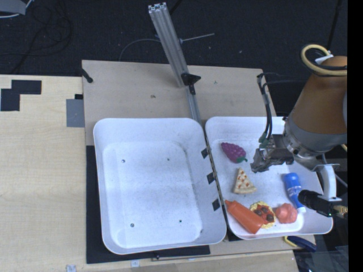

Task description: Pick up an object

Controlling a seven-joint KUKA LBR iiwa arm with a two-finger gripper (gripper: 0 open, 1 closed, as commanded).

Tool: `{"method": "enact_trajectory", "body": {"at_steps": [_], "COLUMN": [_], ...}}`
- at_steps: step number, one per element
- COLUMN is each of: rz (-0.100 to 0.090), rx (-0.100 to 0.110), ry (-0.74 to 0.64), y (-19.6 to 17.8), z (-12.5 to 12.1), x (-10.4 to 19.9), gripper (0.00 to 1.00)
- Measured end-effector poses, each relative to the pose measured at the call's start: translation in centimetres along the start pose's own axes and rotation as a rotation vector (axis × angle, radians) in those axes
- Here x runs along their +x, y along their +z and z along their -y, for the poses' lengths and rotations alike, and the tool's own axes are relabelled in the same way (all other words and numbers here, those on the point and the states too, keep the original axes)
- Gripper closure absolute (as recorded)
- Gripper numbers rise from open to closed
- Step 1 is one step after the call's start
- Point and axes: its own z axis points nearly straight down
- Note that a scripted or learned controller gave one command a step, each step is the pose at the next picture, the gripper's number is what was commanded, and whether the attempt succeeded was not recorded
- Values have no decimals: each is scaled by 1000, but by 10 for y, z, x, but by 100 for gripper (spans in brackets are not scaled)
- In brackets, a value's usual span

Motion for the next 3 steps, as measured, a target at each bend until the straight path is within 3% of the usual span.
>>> {"method": "enact_trajectory", "body": {"at_steps": [1, 2, 3], "rz": [0, 0, 0], "rx": [2, 1, 1], "ry": [0, -1, 0], "y": [17, 19, 22], "z": [4, -7, 4], "x": [49, 103, 147], "gripper": [100, 100, 100]}}
